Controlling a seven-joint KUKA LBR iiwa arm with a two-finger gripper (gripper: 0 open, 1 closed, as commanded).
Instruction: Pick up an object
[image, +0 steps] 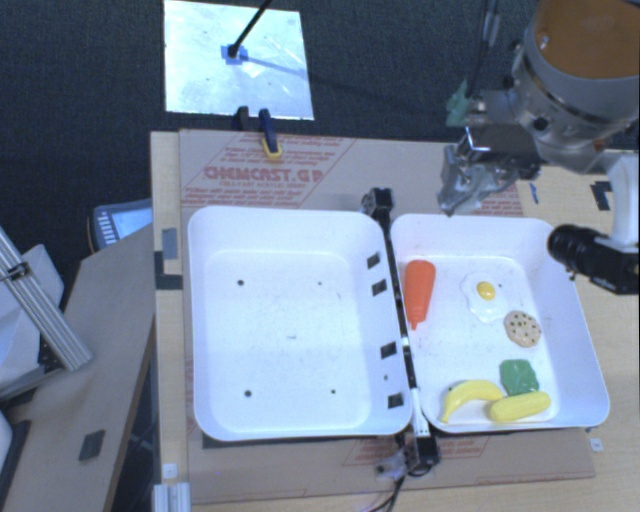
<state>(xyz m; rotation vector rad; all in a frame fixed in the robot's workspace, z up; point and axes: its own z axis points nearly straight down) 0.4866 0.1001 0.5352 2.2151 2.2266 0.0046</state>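
Overhead slanted view of the table (120, 300), which carries two shallow white bins side by side on a printed cardboard sheet (270, 172). The left bin (205, 300) lies at the left-centre, its floor marked by a few small dark dots. A row of black clips (390, 350) runs along the seam where the two bins meet. The right bin (590, 390) holds six toy foods: an orange carrot (418, 291) lying lengthwise near the seam; a fried egg (485, 295) to its right; a round cookie (522, 328) just beside and below the egg; a yellow banana (468, 396) near the front wall; a green piece (518, 375) behind it; and a yellow oblong piece (519, 405) touching the banana's right end. The hand (468, 190) hangs above the far rim of the right bin, apart from all the foods, below the arm's orange band (585, 40) at the upper right; whether its fingers stand apart or together cannot be told, and nothing is seen between them. A silver sheet (238, 60) lies beyond the table at the top.
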